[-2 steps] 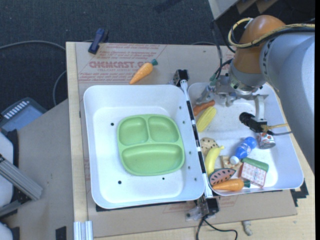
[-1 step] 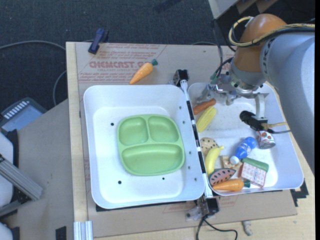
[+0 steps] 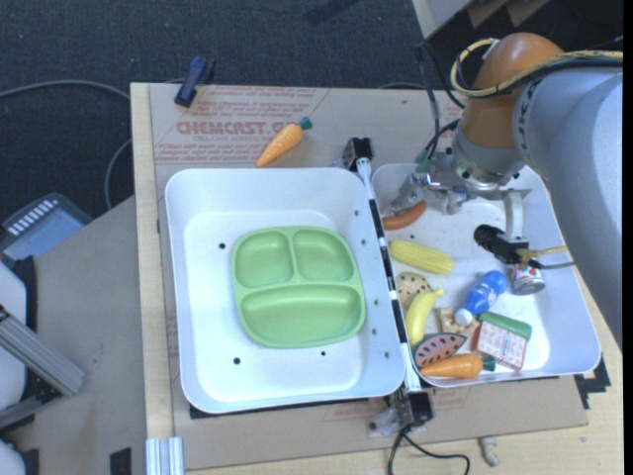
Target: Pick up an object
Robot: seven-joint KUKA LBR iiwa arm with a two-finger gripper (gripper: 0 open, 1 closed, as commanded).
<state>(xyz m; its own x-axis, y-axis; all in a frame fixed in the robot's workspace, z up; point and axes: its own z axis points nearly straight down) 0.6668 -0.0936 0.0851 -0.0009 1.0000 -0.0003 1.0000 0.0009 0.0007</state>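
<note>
The right bin (image 3: 569, 349) holds several small items. Among them are a red sausage (image 3: 405, 218), a corn cob (image 3: 421, 256), a banana (image 3: 420, 313), a blue bottle (image 3: 486, 293), a small can (image 3: 526, 280), a red box (image 3: 502, 341) and an orange carrot (image 3: 453, 366). My gripper (image 3: 415, 196) hangs low at the bin's far left corner, right above the sausage's upper end. Its grey body covers part of the sausage. The view does not show whether it touches the sausage.
A green divided plate (image 3: 297, 285) lies in the left bin (image 3: 198, 216). On the bench behind the bins lie a second carrot (image 3: 280, 142) and a blue clip (image 3: 193, 79). A black clamp (image 3: 358, 151) sits on the wall between the bins, close to my gripper.
</note>
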